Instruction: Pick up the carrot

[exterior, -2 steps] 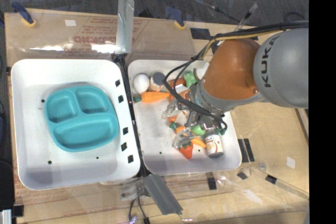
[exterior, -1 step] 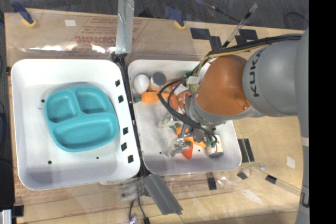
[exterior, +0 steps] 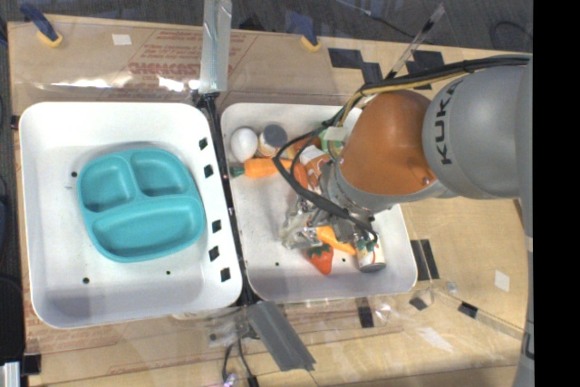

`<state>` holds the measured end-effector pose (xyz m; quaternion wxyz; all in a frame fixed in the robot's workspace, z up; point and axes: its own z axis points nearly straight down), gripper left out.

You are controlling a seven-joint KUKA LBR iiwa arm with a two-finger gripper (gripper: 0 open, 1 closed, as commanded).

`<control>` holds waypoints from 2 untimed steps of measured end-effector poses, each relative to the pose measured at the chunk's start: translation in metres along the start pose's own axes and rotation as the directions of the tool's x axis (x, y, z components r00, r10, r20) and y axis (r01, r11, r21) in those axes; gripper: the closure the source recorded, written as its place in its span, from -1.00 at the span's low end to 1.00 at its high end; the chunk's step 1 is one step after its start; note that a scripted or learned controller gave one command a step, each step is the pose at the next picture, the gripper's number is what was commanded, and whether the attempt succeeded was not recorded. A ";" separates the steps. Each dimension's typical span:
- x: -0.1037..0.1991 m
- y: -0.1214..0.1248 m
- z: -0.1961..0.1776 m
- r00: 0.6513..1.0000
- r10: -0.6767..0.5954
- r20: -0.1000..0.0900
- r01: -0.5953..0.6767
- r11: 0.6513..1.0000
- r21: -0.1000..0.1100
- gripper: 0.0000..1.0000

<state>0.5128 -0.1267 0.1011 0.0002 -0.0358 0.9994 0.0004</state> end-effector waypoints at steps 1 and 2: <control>-0.013 0.001 -0.109 0.979 0.201 0.007 -0.201 0.980 0.002 1.00; -0.012 0.002 -0.107 0.980 0.201 0.003 -0.201 0.980 0.001 -1.00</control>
